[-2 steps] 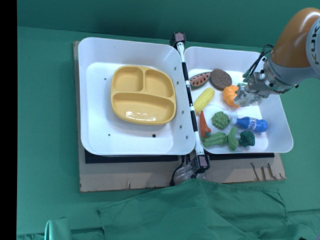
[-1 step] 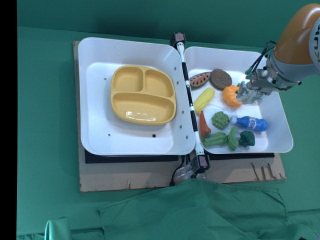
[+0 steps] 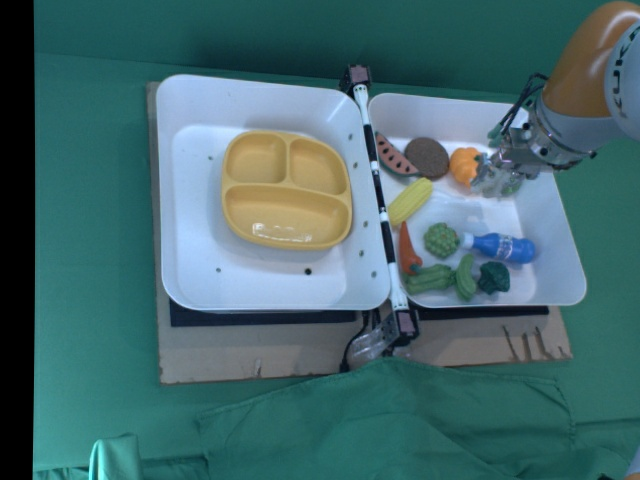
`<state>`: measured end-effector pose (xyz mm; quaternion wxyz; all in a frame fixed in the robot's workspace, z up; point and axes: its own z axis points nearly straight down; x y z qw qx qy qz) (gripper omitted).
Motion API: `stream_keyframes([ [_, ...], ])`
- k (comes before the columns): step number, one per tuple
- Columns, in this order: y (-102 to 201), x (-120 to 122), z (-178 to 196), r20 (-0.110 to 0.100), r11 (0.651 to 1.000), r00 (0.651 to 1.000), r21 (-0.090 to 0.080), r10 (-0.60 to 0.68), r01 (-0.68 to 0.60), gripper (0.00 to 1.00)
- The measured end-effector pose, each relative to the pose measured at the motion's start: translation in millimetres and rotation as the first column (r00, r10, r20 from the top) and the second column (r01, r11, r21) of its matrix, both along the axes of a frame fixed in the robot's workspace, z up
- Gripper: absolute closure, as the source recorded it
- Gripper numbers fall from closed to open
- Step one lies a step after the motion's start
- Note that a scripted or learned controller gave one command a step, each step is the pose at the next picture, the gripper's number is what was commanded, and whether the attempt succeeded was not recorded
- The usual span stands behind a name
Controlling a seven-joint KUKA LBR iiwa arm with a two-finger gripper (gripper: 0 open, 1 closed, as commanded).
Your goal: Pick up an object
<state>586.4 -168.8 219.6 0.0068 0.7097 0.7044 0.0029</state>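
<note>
Hovering low in the right bin point(image 3: 560, 268), hand point(image 3: 497, 180) sits just right of the orange pumpkin point(image 3: 463, 165); finger spread cannot be told, nothing seen held. Bottle point(image 3: 503, 247), broccoli point(image 3: 493, 278), corn point(image 3: 410, 202) lie nearby. Yellow tray point(image 3: 287, 189) in left bin point(image 3: 190, 268).

- Green cloth point(image 3: 100, 218) covers the table around me, evenly lit.
- A brown cardboard sheet point(image 3: 250, 353) lies flat on it.
- Rumpled green fabric point(image 3: 400, 418) bunches along the near edge.
</note>
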Motion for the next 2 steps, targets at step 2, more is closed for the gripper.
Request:
stream_keyframes([
  [2, -19, 98, -34, -0.011, 1.000, 1.000, 0.001, 0.006, -0.006, 1.00],
])
